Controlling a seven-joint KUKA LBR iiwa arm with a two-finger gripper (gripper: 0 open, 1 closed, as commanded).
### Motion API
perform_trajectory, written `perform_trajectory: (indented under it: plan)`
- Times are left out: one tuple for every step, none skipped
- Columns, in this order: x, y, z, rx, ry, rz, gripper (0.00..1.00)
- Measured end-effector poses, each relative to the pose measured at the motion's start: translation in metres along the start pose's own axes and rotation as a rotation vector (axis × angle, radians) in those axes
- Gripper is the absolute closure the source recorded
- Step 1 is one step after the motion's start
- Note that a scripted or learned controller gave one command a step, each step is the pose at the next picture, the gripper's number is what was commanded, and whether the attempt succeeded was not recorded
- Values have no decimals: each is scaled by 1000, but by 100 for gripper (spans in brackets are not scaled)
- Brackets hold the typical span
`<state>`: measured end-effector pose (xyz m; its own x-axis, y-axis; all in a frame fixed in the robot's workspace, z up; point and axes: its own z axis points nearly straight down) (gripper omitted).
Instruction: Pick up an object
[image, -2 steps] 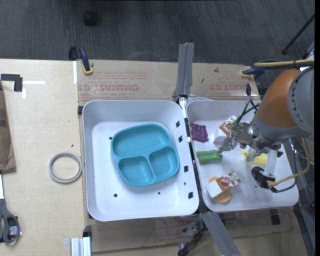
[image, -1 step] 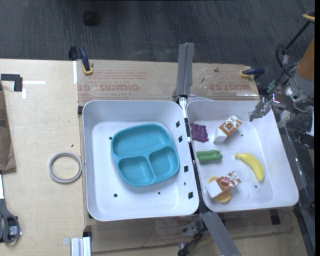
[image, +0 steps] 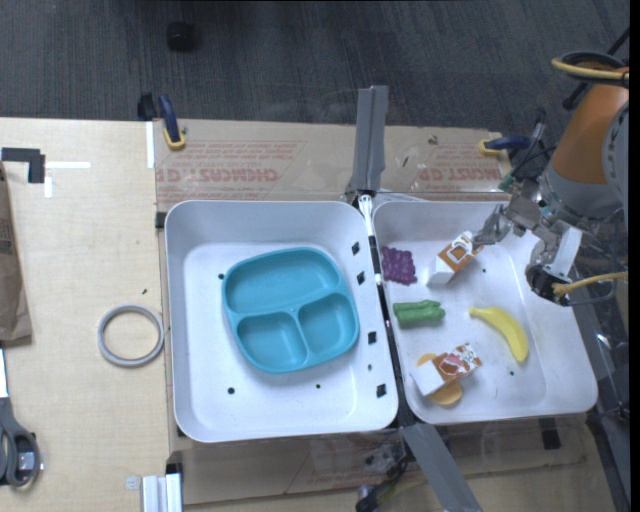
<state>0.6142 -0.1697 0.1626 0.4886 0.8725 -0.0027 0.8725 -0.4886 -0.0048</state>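
Note:
The right bin (image: 562, 372) holds several toy foods. A purple grape bunch (image: 398, 264) lies near its left wall, with a green vegetable (image: 418, 312) just below it. A yellow banana (image: 503, 328) lies toward the middle right. A small orange and white carton (image: 457, 254) stands at the upper middle. A second white carton (image: 448, 368) rests on an orange piece at the bottom. My gripper (image: 497, 228) hangs at the bin's upper right, just right of the small carton and slightly above it. Nothing is seen held in it.
The left bin (image: 190, 330) holds a blue divided plate (image: 290, 308). A grey ring (image: 130, 334) and scissors (image: 15, 455) lie on the bench to the left. A grey bar (image: 370, 140) stands behind the seam between the bins. Yellow cables (image: 590, 68) loop around the arm.

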Motion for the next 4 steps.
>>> perform_trajectory:
  plan:
    - [36,2,39,-5,1,13,0]
    - [-32,-24,-30,-3,0,-107,0]
    - [-74,-59,53,0,2,-51,0]
    - [-24,5,-61,-5,1,-312,0]
